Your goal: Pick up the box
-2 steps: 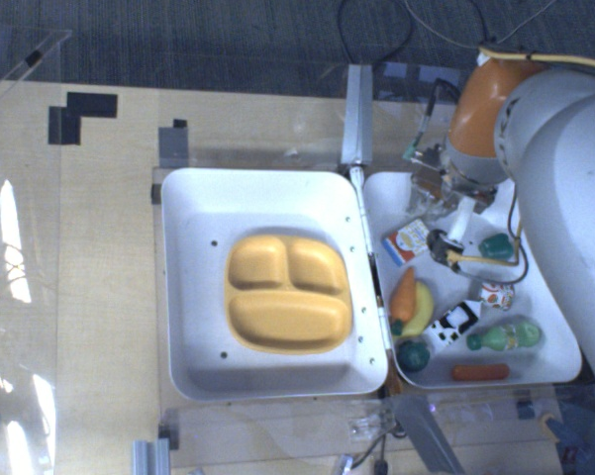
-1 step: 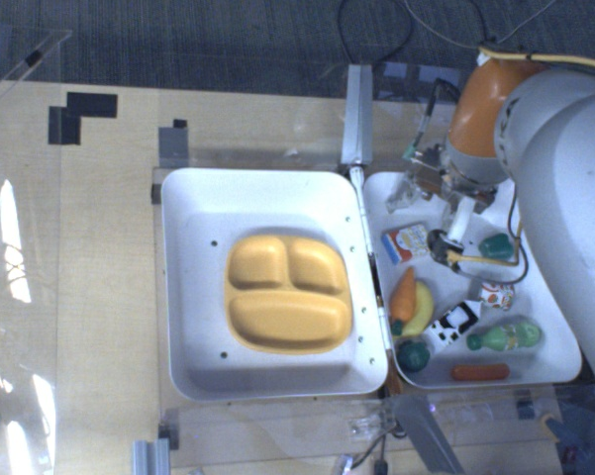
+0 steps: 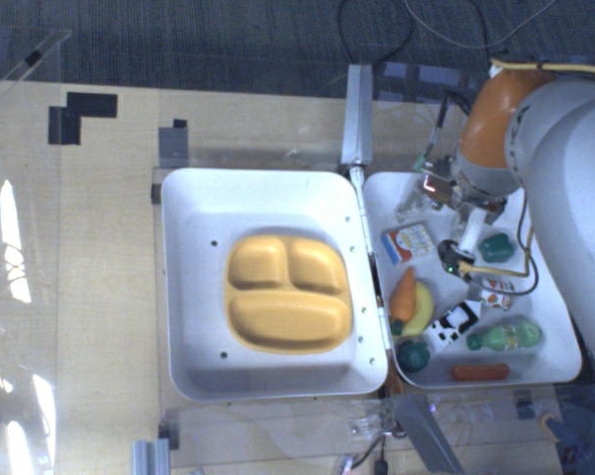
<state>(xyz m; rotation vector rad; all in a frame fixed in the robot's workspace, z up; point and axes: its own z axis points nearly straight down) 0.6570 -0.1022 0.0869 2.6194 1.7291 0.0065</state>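
Though its red and blue print is too small to read, the box (image 3: 408, 240) lies flat in the right bin (image 3: 564, 359), near the carrot (image 3: 404, 290). Whether the claw (image 3: 442, 194), poised just beside the box, is spread or pressed together cannot be told.

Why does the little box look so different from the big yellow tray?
The box is small, while the yellow tray is far bigger. The box is white with red and blue print, but the tray is plain yellow with three hollows. The box sits in the right bin with a carrot and other things, and the tray lies alone in the left bin. Both lie flat in a white bin.
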